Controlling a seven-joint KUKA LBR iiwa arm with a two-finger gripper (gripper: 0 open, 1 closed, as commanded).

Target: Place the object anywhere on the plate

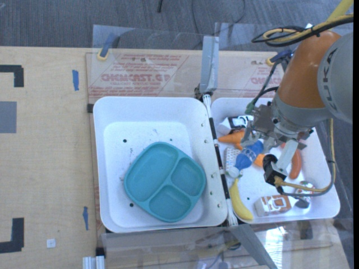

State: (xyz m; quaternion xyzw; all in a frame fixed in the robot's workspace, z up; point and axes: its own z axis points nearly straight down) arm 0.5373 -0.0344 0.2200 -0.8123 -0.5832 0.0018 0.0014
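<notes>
Teal plate (164, 181) sits in the left bin (106, 150). The gripper (259, 144) hangs over toys in the right bin (328, 198), well apart from it.

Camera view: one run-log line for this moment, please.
arm over right bin | gripper among items | teal plate in left bin, nothing on it

Your plate (164, 181) is teal, with three compartments and rounded corners. It lies flat in the left bin (106, 150), turned at a slant, toward the near right corner. Nothing rests on it. Your candidate objects sit in the right bin (331, 203): a banana (240, 199) along the near left wall, a carrot (232, 138), a blue item (248, 154) and a small carton (273, 205). Which one is the object, you cannot tell.
</notes>
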